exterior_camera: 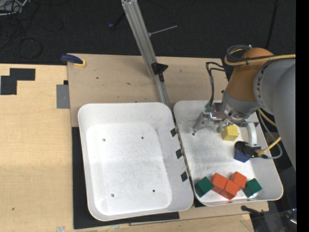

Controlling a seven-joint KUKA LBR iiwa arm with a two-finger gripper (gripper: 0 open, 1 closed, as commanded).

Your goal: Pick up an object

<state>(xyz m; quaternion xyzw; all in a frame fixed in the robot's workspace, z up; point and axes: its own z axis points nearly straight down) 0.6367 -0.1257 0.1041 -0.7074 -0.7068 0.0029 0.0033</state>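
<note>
In the right bin (pixel 193 111), my gripper (pixel 208 127) hangs above the upper middle of the floor, its fingers spread open with nothing between them. Just right of it, beside the right finger, lies a yellow block (pixel 230 132). A blue block (pixel 243 153) sits further down by the right wall. Along the bin's front edge there is a cluster: a green block (pixel 203 186), three orange blocks (pixel 220 181) (pixel 239 179) (pixel 231 190) and a second green block (pixel 252 187).
The left bin (pixel 87 115) is beside the right one, with black clips (pixel 179 152) along the shared wall. A slanted aluminium bar (pixel 143 38) rises behind the bins. The arm's orange band (pixel 246 81) and cables (pixel 263 151) overhang the right bin's right side.
</note>
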